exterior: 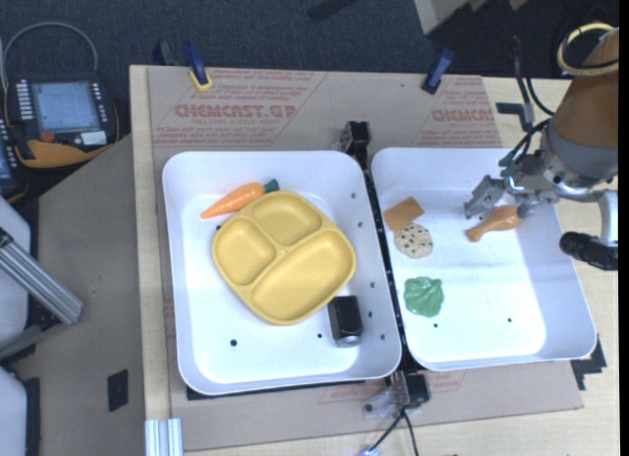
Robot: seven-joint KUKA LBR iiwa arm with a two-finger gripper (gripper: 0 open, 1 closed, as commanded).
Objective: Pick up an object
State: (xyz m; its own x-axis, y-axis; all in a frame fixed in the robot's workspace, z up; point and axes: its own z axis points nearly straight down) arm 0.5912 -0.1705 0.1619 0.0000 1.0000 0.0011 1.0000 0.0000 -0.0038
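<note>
Two shallow white bins lay side by side on the bench in the camera view, the left bin (187,277) and the right bin (550,326), touching along a dark central divider. At the right edge of the frame the arm (590,115) reached in over the right bin, and its gripper (501,199) hung at that bin's upper right with grey fingers (484,195) spread a little above an orange piece (491,224). The piece lay just below and beside the fingertips; whether it was actually clasped could not be told. Further left in the same bin were a tan slice (403,213), a speckled cookie (414,240) just below it, and a green leafy lump (424,296) lower still. In the left bin a yellow divided plate (283,257) sat near the middle, with a toy carrot (234,199) touching its upper left rim and a small black block (344,318) at its lower right edge.
</note>
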